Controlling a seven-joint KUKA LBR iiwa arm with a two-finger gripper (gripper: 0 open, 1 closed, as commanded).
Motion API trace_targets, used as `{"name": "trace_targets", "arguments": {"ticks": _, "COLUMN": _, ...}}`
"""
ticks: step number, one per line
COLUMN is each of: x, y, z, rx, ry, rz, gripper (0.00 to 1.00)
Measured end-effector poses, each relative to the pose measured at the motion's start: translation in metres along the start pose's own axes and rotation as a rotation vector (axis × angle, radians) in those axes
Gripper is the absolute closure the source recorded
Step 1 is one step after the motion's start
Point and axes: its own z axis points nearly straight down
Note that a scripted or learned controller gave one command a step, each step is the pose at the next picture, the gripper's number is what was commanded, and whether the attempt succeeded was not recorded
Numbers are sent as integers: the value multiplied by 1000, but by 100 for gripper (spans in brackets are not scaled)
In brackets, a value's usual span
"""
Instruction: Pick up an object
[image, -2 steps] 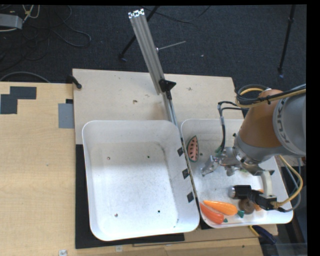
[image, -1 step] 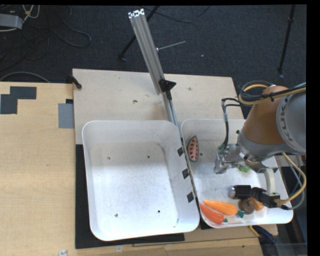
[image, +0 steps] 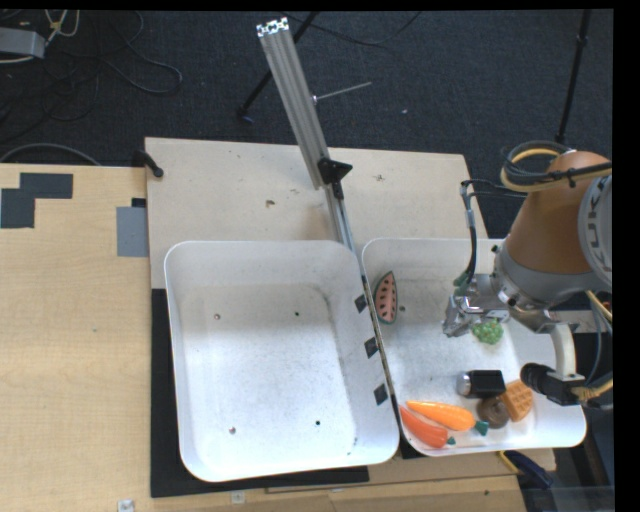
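My gripper (image: 462, 318) hangs low over the middle of the right bin (image: 430, 270), reaching in from the right. A small green object (image: 489, 333) lies right beside it, on its right side, partly under the wrist; whether they touch is unclear. A watermelon slice (image: 386, 297) leans at the bin's left wall. Along the front of the bin lie an orange carrot (image: 441, 412), a red piece (image: 424, 430), a black block (image: 483, 382), a brown round piece (image: 492, 411) and a tan waffle-like piece (image: 517, 400).
The left bin (image: 200, 300) stands beside the right one, with a row of black clips (image: 367, 345) along the shared wall. A slanted aluminium bar (image: 300, 110) rises from behind the bins. Cables hang off the arm (image: 560, 230) at the right.
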Motion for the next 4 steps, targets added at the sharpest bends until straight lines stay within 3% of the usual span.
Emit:
{"name": "trace_targets", "arguments": {"ticks": 2, "x": 3, "y": 8, "z": -104, "rx": -3, "ry": -1, "rz": -9, "gripper": 100}}
{"name": "trace_targets", "arguments": {"ticks": 4, "x": 92, "y": 33, "z": -96, "rx": 3, "ry": 1, "rz": -12, "gripper": 100}}
